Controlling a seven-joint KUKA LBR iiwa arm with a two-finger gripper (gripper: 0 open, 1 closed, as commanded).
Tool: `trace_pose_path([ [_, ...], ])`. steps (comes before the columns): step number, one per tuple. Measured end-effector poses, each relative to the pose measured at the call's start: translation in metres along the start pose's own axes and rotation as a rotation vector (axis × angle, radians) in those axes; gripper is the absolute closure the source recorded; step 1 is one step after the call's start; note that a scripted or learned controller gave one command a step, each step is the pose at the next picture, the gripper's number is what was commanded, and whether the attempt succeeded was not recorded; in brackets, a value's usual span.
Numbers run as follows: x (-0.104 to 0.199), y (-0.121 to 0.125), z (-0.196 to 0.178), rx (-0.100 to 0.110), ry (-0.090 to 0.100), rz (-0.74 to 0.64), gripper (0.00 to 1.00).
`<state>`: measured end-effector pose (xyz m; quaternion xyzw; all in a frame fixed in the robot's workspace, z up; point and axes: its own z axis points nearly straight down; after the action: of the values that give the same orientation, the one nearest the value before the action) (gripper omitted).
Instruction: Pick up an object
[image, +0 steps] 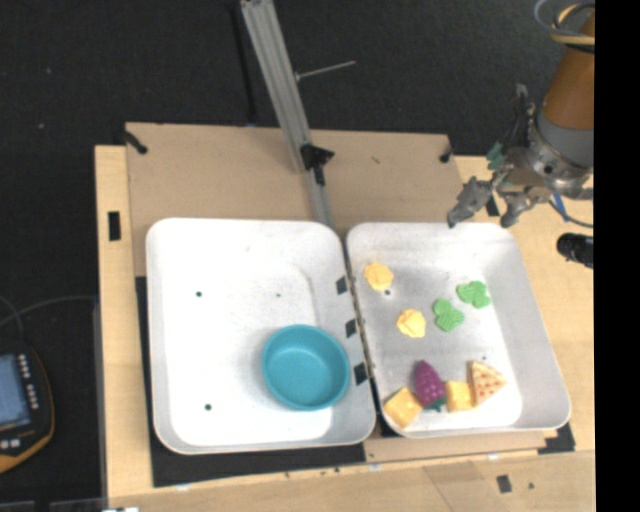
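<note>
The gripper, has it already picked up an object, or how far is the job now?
Nothing looks done yet. The gripper hangs over the far edge of the right bin, open, with nothing between its fingers. The toys lie in that bin: two green pieces, the purple grapes, the pizza slice. Left to do: descend, close on one, lift.

Tool (487, 208) hangs at upper right of frame, fingers spread, nothing between them, just above right bin (535, 330) far rim. Left bin (200, 260) holds blue bowl (305, 366) at its lower right. Right bin: yellow pieces, two green pieces (460, 305), purple grapes (428, 384), pizza slice (486, 381).
</note>
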<state>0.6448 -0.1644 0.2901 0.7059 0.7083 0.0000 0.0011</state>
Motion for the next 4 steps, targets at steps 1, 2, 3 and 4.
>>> trace_pose_path([
  [1, 0.000, 0.000, 0.000, 0.000, -0.001, 0.000, 0.00],
  [2, -0.001, 0.003, 0.063, 0.006, 0.000, 0.003, 0.00],
  [3, 0.002, 0.003, 0.105, 0.004, -0.001, 0.003, 0.00],
  [4, -0.005, -0.003, 0.166, 0.006, 0.000, 0.004, 0.00],
])
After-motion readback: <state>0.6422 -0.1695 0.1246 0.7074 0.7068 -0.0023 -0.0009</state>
